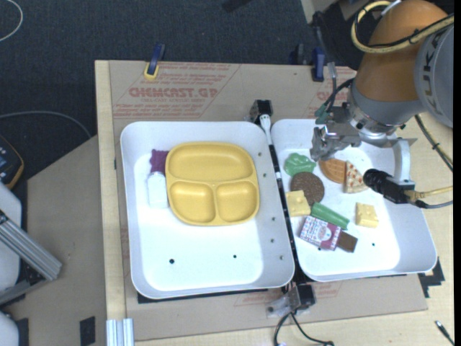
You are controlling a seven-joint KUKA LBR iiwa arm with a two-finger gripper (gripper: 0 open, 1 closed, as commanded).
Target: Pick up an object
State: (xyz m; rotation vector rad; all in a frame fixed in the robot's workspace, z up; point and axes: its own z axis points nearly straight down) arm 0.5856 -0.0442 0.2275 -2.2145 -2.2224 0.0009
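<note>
Over the right bin (414, 254), the gripper (325, 147) hung low beside a pizza slice (344, 174) and a green toy (298, 164). I could not tell if it was open or shut. The toys lay packed close, so it might bump one and grab nothing. The arm covered its tip and part of the bin.
</note>
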